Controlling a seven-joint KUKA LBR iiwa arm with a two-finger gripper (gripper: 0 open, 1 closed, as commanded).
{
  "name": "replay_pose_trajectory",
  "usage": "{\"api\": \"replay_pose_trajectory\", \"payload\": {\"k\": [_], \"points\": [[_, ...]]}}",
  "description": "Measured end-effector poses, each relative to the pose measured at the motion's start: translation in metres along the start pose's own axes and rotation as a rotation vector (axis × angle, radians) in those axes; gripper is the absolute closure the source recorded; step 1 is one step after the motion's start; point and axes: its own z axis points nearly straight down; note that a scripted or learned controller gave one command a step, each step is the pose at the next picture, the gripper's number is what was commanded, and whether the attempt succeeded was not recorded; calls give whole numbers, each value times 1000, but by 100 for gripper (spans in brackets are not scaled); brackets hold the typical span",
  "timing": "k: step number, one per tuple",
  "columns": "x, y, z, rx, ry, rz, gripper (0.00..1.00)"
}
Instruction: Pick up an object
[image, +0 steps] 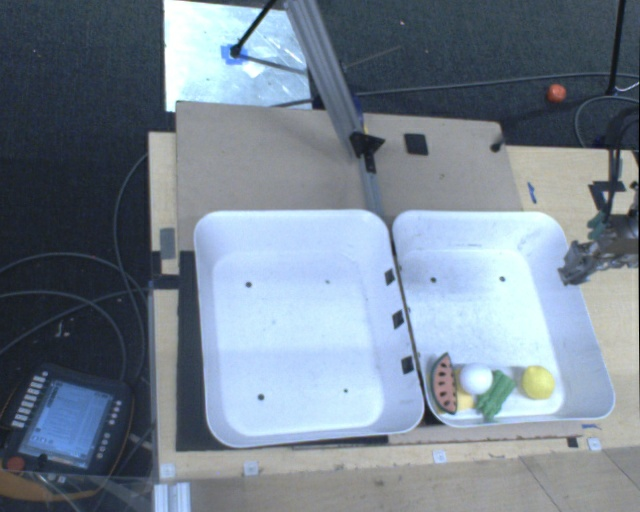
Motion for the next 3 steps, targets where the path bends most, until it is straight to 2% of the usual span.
{"api": "replay_pose_trajectory", "payload": {"k": [1, 2, 3], "points": [[0, 0, -10, -1, 0, -1, 100], [26, -25, 60, 14, 2, 3, 100], [12, 1, 208, 10, 0, 4, 100]]}}
